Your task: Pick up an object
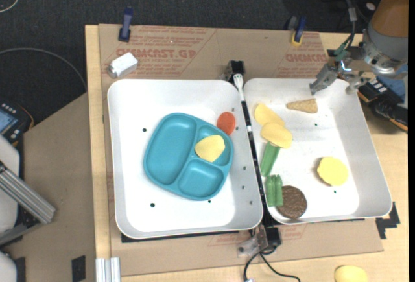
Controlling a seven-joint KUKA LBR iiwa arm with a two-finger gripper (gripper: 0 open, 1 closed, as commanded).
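My gripper [336, 82] hangs over the far edge of the right bin [363, 138], open, with nothing between its fingers. Just below and left of it lies a tan wedge [303, 105]. The same bin holds two yellow pieces [266, 113] [277, 137], two green sticks [270, 157] [275, 188], a brown disc [293, 201] and a yellow round [332, 171]. In the left bin [130, 118] sits a blue divided plate [175, 157] bearing a yellow piece [210, 148]. An orange-red ball [225, 122] rests beside the plate.
Both bins stand on a cardboard sheet [194, 47] held by blue clamps [126, 24] [298, 31]. A small white block [123, 65] lies at the sheet's far left. A yellow object [350, 274] sits on the bench at the near right.
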